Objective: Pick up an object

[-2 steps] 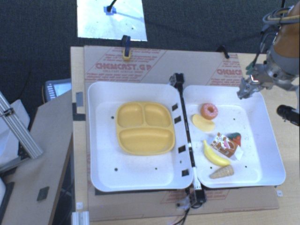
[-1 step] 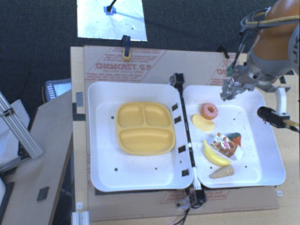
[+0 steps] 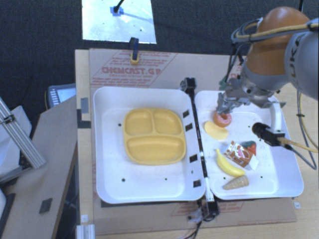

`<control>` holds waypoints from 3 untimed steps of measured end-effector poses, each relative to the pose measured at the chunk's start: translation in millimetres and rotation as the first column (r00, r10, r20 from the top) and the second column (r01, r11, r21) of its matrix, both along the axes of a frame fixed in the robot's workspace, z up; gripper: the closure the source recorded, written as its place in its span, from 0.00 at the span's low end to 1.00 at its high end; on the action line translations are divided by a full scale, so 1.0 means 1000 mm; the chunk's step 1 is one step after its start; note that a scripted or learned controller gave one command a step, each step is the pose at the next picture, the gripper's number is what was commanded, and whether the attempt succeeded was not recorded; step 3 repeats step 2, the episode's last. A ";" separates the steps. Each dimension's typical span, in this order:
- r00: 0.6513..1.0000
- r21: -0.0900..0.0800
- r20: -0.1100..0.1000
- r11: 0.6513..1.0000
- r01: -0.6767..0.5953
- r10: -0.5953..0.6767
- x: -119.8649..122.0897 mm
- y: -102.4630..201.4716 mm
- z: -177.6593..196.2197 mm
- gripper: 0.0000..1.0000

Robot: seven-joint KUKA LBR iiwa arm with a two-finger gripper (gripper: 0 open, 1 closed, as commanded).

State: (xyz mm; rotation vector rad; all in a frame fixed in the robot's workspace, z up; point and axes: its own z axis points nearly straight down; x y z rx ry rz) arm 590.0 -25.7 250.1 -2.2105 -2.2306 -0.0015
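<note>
Doughnut (image 3: 223,118) under claw (image 3: 224,108), fingers touching it, right bin (image 3: 289,183)

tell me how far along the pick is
Done: the gripper is down in the right bin, right over the pink donut. In hand: closing in on that donut, which sits on the bin floor beside a yellow chip. Left: a confirmed grasp and the lift.
</note>
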 end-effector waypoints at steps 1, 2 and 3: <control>1.000 -0.001 0.000 1.000 0.002 -0.002 -0.015 0.048 -0.015 1.00; 1.000 0.000 0.002 1.000 -0.001 0.001 -0.024 0.099 -0.009 1.00; 1.000 0.000 0.002 1.000 -0.001 0.001 -0.024 0.099 -0.009 1.00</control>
